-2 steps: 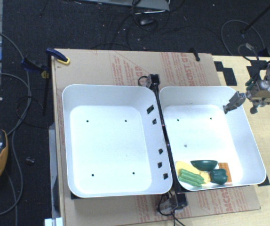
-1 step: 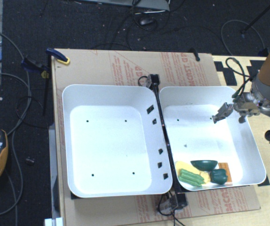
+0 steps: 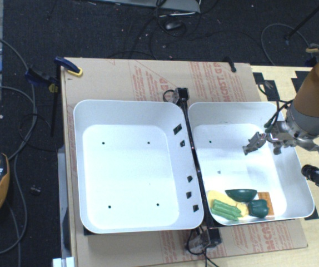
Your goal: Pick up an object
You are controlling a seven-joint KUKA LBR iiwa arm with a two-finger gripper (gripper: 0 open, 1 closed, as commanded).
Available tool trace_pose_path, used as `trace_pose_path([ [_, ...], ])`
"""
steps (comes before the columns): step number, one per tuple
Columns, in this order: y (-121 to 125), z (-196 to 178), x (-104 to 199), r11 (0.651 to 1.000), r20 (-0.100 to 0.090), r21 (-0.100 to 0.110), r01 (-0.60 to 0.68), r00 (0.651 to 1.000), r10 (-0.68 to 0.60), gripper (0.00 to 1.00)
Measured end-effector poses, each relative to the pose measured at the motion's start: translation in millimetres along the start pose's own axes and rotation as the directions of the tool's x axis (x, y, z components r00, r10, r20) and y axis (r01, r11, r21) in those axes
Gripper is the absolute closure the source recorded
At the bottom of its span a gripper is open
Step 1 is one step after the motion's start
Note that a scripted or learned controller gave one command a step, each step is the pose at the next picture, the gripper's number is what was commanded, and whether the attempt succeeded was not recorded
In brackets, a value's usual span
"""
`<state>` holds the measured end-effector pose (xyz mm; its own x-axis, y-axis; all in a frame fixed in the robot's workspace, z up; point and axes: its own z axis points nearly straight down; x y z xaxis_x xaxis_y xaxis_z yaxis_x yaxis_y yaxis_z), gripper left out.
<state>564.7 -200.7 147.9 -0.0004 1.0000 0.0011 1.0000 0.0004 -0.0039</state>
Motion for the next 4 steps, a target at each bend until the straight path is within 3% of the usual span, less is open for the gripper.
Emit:
trace_pose_path([
  [1, -1, 53, 1, 1.0, 0.0, 0.001, 0.0, 1.0, 0.0, 0.0],
  [2, 1, 40, 0, 1.0, 0.001, -0.005, 0.0, 1.0, 0.0, 1.0],
  [4, 0, -52, 9, 1.0, 0.002, -0.007, 0.0, 1.0, 0.0, 1.0],
])
